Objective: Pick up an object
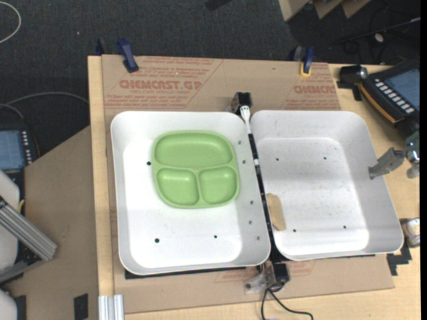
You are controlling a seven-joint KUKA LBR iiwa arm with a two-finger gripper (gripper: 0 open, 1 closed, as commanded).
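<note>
The gripper (387,163) sits at the right rim of the right bin (313,239), grey and small in frame; whether it is released or clenched cannot be told, and nothing is seen in its grasp. The green divided tray (195,169) lies flat in the left bin (180,245) (upper half), well apart from the gripper. The far board (160,82) reads "CHEMCAST GP", partly legible.

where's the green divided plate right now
The green divided plate lies flat in the left bin, toward its far half, near the seam shared with the right bin.
</note>
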